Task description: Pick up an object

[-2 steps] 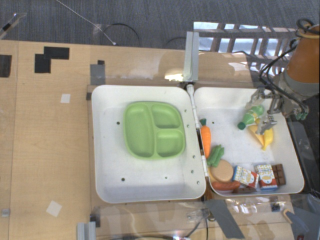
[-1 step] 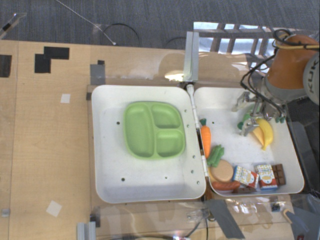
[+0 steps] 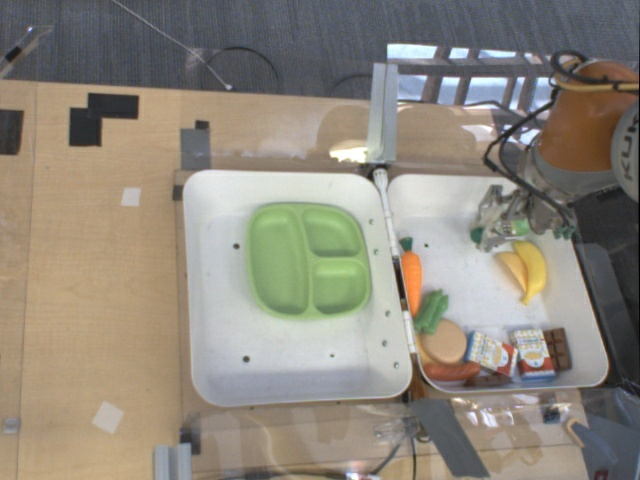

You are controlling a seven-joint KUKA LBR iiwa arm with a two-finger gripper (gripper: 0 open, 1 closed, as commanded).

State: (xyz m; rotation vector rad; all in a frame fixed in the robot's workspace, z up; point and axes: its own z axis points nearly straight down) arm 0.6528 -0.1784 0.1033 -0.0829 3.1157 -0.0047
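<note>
Counting one banana (image 3: 529, 271) (two cartons (image 3: 510, 353))

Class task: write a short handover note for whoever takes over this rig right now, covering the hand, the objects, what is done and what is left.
Hand: low over the far part of the right bin, just above the banana; nothing seen between its fingers.
Objects: banana, carrot, green vegetable, burger and small cartons all lie in the right bin. Green divided plate sits in the left bin.
Done: no pick yet.
Left: grasp one object and lift it.
</note>
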